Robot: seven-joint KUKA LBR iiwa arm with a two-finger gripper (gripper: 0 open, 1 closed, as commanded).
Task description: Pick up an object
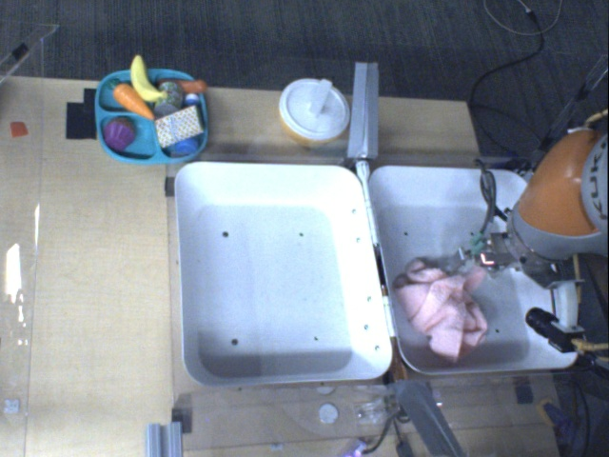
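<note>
— Is the cloth picked up?
— Not yet. It lies in the right bin, near side. The gripper touches its top; I cannot tell its state.

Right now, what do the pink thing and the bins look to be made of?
Pink thing: soft cloth, matte, judging by its crumpled folds. Bins: probably hard plastic or coated metal, smooth white with a faint sheen and rounded corners; the look leaves it open.
</note>
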